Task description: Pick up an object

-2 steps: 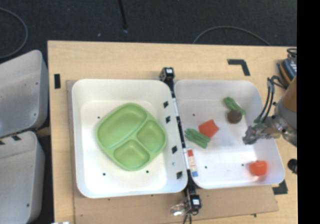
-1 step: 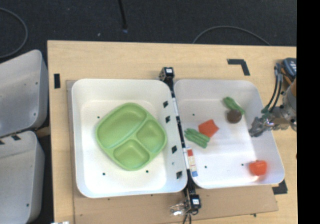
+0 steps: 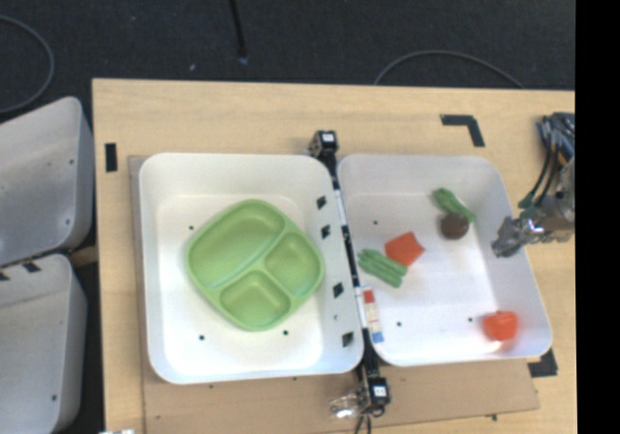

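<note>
Orange block [image 3: 404, 249] lies mid right bin [image 3: 426, 345]; no readable writing. Gripper [image 3: 511, 237] sits at the bin's right rim, its opening impossible to tell.

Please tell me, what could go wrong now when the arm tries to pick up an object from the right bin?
1. The green piece and the red block touch, so a grasp may catch both or push one away.
2. The orange piece lies near the bin wall, which could block the gripper.
</note>
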Tool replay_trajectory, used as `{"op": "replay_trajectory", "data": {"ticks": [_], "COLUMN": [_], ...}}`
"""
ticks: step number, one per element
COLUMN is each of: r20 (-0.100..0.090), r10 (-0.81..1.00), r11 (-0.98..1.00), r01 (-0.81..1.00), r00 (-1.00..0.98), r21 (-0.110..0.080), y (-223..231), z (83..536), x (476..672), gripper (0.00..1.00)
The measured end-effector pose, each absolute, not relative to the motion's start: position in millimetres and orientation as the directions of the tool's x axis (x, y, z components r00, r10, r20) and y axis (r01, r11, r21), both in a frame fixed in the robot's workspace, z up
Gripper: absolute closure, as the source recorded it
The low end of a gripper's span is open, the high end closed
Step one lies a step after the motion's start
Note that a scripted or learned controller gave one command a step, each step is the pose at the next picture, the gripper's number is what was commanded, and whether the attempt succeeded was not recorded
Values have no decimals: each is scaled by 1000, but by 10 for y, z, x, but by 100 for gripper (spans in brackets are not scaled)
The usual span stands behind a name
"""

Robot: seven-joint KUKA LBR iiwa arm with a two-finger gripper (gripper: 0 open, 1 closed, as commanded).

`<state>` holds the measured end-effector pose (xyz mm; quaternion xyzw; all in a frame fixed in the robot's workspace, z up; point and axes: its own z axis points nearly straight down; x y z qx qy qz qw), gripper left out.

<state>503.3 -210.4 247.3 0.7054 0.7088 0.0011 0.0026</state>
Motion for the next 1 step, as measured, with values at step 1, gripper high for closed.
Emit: {"op": "replay_trajectory", "data": {"ticks": [1], "r20": [0], "r10": [1000], "r11": [7], "r01": [1000], "r00": [-7], "r21": [3], "y": [-1672], "z": [2387], "x": [5260], "gripper": [100]}}
